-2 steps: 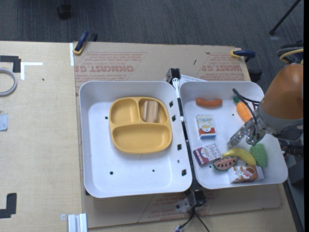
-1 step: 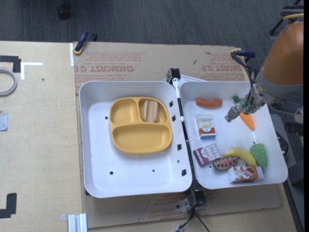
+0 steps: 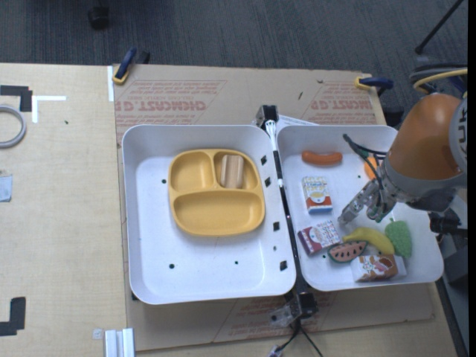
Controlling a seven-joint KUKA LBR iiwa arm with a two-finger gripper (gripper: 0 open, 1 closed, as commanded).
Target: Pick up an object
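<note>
Starting at the lower edge of the frame, we find the shallow white right-hand bin [image 3: 416, 272] crowded along its lower wall: a small brown and white printed carton [image 3: 375, 268] in the lower right corner, a toy watermelon slice [image 3: 346, 252] just left of it, a yellow toy banana [image 3: 370, 237] above that, a rough green round toy [image 3: 399, 237] to the right and a red and white printed packet [image 3: 319, 236] to the left. The grey two-finger gripper [image 3: 354, 213] hangs just above the banana and packet, its fingers slanting down toward the lower left. We cannot tell how far apart they are, and we see nothing between them.

We judge the step in hand to be the descent onto one object, probably the banana or the packet. To do it well we should settle on one piece, centre over it, and come down with room on both sides, since the neighbours touch or nearly touch and could be nudged or pinched along with it.

Farther up the same bin lie a small white carton with red and blue print [image 3: 317, 195] and an orange toy sausage [image 3: 322, 157] near the top wall.

Left of it, the second white bin [image 3: 149, 259] holds a yellow three-compartment plate [image 3: 216, 214], with a tan block [image 3: 232, 171] in its upper right compartment. Both bins rest on a cardboard-covered counter [image 3: 186, 99].
</note>
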